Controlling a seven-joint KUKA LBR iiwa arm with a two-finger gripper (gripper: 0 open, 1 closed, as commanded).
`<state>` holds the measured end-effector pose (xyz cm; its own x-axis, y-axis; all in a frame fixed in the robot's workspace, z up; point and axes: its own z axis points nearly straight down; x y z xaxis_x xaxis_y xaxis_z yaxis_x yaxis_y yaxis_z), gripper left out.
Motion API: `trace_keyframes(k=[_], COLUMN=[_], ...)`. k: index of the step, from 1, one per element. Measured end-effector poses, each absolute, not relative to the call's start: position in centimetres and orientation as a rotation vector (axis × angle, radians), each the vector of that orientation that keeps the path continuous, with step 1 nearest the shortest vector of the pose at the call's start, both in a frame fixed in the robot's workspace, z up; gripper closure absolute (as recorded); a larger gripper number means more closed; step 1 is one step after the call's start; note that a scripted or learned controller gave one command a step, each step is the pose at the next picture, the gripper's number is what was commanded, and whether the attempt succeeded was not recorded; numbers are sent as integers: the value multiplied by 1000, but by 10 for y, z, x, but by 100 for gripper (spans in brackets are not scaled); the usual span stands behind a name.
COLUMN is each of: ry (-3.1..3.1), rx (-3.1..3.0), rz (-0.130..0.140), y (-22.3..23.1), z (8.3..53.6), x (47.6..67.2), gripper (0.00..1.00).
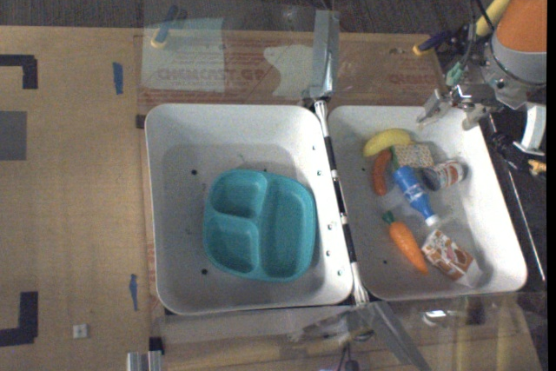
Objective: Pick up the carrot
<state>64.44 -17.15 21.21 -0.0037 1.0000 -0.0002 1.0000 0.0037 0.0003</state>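
Camera view: hand (452,109) spread open, holding nothing, far from carrot (407,245).

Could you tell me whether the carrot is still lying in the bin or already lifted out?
Still in: the carrot lies flat on the right bin's floor, with the gripper apart at the far rim.

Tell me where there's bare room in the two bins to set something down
The left bin has bare floor all around the teal divided plate, widest along its far side. In the right bin, the far-left corner and the near-left floor beside the carrot are bare. The middle is crowded: banana, blue bottle, can and carton sit close together.
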Motion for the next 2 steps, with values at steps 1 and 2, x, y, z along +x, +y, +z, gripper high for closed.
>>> trace_keyframes(k=[1,2], ry=[2648,2597], rx=[1686,1760], rz=[2,7], y=[-161,-152], z=[94,89], x=[574,492], gripper=[0,0])
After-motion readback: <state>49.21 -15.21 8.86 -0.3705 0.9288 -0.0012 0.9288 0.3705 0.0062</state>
